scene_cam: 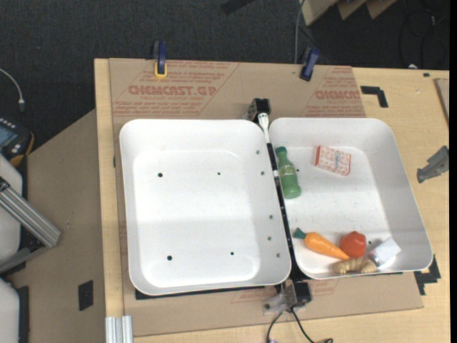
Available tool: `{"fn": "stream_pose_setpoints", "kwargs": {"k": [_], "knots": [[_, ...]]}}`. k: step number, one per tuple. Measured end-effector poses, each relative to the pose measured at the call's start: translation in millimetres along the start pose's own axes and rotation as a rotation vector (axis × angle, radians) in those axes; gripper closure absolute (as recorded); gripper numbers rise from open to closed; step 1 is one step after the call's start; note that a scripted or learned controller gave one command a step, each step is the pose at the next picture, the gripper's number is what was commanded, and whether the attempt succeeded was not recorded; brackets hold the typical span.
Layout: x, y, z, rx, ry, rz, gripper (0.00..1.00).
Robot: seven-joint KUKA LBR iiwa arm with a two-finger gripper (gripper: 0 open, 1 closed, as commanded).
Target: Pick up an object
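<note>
In the right bin [389,191] a green bottle [288,172] lies along the left wall. A small white-and-red packet [333,160] rests toward the back. At the front sit an orange carrot [322,245], a red round fruit [353,244], a beige ginger-like root [355,266] and a small white piece [386,251]. A grey part of my gripper [433,164] pokes in at the right edge, beyond the bin's right rim and away from every object.
The left bin [200,138] stands beside the right one, their rims touching in the middle. Both sit on a cardboard sheet [214,84] held by blue clamps [160,57] at the back. Cables run at the front and back of the seam.
</note>
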State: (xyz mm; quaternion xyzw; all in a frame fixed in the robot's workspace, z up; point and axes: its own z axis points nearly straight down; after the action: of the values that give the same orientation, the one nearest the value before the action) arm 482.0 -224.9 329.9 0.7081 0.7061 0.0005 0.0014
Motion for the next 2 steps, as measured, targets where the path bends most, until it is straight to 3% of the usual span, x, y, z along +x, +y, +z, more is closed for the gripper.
{"fn": "stream_pose_setpoints", "kwargs": {"k": [1,2], "knots": [[1,-3,19,0.005,0.002,-0.003,0.00],[19,-5,119,0.012,0.006,-0.003,0.00]]}}
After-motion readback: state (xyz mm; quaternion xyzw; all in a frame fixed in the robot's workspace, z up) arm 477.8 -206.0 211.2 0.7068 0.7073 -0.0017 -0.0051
